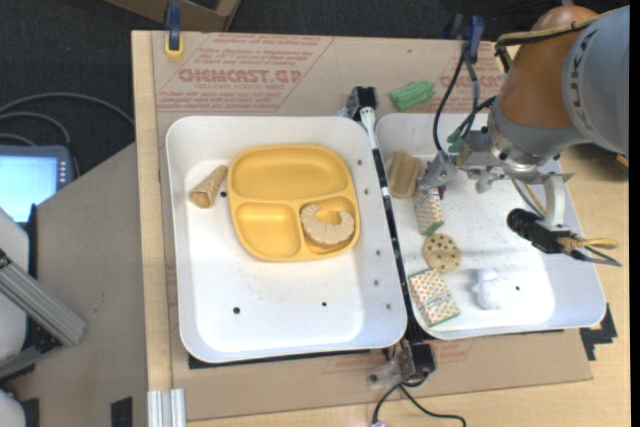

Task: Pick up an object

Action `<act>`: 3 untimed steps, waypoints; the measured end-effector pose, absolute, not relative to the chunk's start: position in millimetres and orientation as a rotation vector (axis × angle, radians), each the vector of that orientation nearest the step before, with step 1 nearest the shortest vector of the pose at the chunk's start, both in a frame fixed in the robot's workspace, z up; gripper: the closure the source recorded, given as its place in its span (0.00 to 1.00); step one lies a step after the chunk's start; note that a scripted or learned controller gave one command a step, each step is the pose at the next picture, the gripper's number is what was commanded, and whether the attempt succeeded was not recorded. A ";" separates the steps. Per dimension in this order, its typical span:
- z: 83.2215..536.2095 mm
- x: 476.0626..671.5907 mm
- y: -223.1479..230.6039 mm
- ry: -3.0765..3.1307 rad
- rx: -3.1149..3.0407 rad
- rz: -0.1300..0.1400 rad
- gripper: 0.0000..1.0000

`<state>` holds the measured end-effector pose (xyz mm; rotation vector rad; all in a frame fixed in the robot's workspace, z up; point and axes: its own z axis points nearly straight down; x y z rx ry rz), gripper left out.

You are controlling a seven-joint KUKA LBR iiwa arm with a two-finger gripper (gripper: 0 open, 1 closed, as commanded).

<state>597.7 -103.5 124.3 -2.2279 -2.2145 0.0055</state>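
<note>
In the camera view the arm's jaws [432,183] hang low over the right bin [560,315], just above the small patterned packet [429,210] near its left wall; whether they are spread or pressed together I cannot tell. Nothing appears lifted: the cookie [441,253], the checked sachet [433,296] and the white lump [488,290] lie on the bin floor, so I judge the pick not yet made.

A divided tray [290,173] sits in the left bin [200,295]; a cookie [441,253] in the right bin [570,305].

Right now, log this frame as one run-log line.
arm: over right bin | gripper: above patterned packet | held: nothing visible | left bin: yellow divided tray
</note>
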 end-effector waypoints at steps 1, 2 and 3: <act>86.8 581.2 -100.7 -2.222 -2.221 -0.009 0.00; 95.1 579.3 -102.5 -2.220 -2.224 -0.002 1.00; 191.0 601.0 -42.7 -2.235 -2.219 -0.016 1.00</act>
